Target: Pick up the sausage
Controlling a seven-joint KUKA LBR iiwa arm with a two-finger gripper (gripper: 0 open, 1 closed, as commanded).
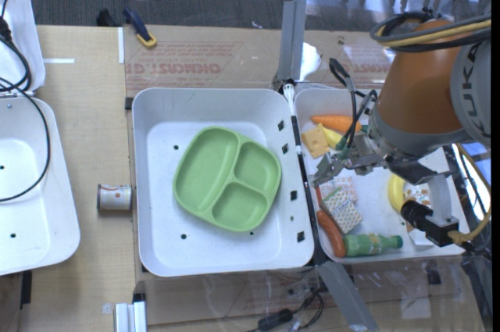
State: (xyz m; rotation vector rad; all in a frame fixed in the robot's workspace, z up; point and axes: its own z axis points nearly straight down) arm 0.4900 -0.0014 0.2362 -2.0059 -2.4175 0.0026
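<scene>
two shallow white bins are seen side by side on the bench. in the left white bin (152, 190) a light green three-compartment plastic plate (226, 178) is laid near the middle, tilted a little in the view. the right white bin (375, 256) is crowded with small things and partly covered by the grey arm with its orange band (426, 88), which is reached in from the right.

the task's thing, a reddish-orange sausage (331, 232), is found low in the right bin, close to its left wall, lying at a slant. a green plastic bottle (372, 244) is laid on its side just beside the sausage's lower end, apparently touching it. a small checked red-and-white packet (342, 205) is seen just above the sausage. higher up, a yellow wedge of cheese (316, 141) and an orange carrot (333, 122) are placed near the bin's upper left corner, and a yellow rounded item (397, 194) is partly hidden beneath the arm.

the two-finger gripper (334, 166) is held over the left part of the right bin, above the packet and apart from the sausage. whether it is parted or closed cannot be told, as its tips are lost among the clutter, and nothing can be made out in its grasp.

outside the bins, a small tin can (114, 198) is laid on its side on the bench, left of the left bin.
</scene>
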